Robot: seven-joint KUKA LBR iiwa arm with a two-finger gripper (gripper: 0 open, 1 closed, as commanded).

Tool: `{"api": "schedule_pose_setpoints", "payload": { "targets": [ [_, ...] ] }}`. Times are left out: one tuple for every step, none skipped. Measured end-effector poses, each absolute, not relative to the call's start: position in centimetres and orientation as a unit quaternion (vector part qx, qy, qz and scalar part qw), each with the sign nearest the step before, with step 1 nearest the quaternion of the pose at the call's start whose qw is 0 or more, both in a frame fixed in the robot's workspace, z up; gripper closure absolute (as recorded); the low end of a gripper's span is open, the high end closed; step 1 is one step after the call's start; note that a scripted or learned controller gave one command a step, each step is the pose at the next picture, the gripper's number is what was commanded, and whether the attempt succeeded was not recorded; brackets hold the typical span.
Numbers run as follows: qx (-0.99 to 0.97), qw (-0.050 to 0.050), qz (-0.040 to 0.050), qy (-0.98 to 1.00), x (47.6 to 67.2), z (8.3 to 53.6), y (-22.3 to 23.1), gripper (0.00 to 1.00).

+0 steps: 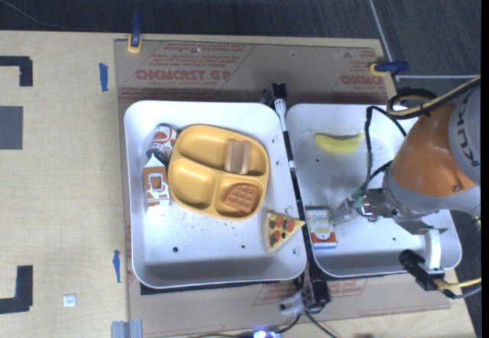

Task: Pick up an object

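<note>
A: While low in the right bin [428,252], claw [345,212] sits beside the small carton [320,226]; grip?
B: Can't tell; carton's at bin's left wall; banana [338,143] further back.

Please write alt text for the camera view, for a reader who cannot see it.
The grey arm's two-finger gripper reaches into the right white bin near a small red-and-white carton, with a yellow banana beyond. The left white bin holds a yellow divided plastic tray and a toy pizza slice.
</note>
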State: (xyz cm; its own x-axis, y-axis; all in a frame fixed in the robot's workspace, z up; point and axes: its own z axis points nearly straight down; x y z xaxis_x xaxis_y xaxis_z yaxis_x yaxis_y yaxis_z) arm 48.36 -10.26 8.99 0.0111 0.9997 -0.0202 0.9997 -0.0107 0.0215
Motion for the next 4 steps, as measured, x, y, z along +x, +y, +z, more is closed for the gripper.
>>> {"api": "schedule_pose_setpoints", "payload": {
  "targets": [
    [0.711,0.018,0.0026,0.703,48.6,10.1,-10.2,1.00],
    [0.707,0.000,0.0008,0.708,48.0,18.5,-1.9,1.00],
    [0.707,0.001,0.0001,0.707,48.0,18.5,-8.2,1.00],
    [0.707,0.001,0.0004,0.708,50.3,18.5,-6.5,1.00]
  ]
}}
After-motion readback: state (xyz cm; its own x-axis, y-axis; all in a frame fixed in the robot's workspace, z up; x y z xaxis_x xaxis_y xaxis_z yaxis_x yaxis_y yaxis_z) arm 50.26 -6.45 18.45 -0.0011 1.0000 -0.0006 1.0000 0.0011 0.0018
